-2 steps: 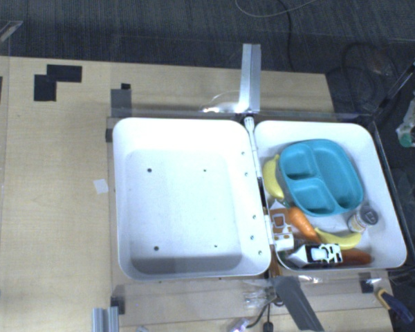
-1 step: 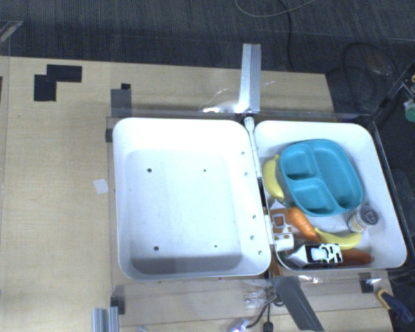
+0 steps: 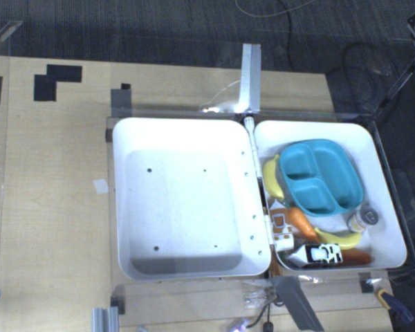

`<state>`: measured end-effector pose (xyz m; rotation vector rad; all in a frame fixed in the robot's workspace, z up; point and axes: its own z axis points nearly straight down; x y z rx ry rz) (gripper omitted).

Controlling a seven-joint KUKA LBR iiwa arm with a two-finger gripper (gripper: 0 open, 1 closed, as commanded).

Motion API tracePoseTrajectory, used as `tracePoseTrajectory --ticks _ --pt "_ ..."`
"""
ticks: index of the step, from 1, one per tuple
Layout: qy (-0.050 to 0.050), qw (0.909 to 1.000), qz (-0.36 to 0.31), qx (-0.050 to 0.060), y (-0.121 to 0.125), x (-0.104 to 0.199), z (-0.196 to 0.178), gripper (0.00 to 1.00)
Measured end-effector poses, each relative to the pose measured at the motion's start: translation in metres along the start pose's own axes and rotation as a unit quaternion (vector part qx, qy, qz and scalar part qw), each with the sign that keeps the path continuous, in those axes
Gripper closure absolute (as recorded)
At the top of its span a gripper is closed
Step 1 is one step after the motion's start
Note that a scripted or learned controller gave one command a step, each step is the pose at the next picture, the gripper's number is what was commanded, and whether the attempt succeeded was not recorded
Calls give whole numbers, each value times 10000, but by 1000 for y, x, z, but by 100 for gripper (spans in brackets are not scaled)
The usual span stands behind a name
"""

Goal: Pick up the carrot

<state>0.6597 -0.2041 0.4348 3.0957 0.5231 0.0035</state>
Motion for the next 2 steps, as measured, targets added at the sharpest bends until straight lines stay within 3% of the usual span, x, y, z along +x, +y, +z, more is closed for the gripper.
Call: tracePoseTrajectory --ticks 1,2 --pt "4 10000 -59 -7 -2 3 -10 100" --pt "-3 9917 -1286 5 0 0 0 100"
